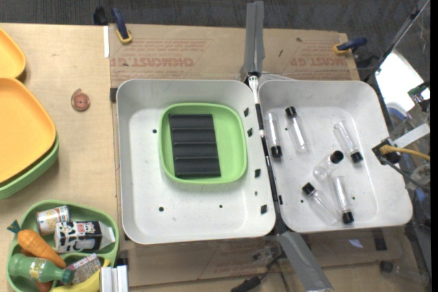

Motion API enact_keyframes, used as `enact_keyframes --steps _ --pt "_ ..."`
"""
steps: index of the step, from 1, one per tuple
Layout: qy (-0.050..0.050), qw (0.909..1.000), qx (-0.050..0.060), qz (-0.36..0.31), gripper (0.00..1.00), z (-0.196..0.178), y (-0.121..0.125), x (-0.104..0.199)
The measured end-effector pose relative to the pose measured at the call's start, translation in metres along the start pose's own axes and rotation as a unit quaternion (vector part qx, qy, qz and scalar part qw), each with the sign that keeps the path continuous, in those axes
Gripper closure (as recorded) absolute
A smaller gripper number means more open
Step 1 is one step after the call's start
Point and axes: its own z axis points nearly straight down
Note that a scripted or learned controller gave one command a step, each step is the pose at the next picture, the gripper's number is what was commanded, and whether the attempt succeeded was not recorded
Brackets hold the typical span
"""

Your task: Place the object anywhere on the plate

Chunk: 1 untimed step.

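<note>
Clear vials [340, 198] are left scattered in the right bin [366, 94], away from the green plate [236, 147], presumably awaiting picking; the gripper's state cannot be told.

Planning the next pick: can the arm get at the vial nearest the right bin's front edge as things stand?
Probably yes. That vial lies in the open in the right bin, with nothing over it, another vial just to its left, and the arm comes in from that side.

green plate [236, 147] rim bare, dark ridged block [195, 145] filling its centre
</note>
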Motion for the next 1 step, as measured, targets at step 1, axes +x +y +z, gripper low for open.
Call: enact_keyframes --steps 1 --pt "0.0 0.9999 0.0 0.013 0.0 0.0048 -0.0003 0.0"
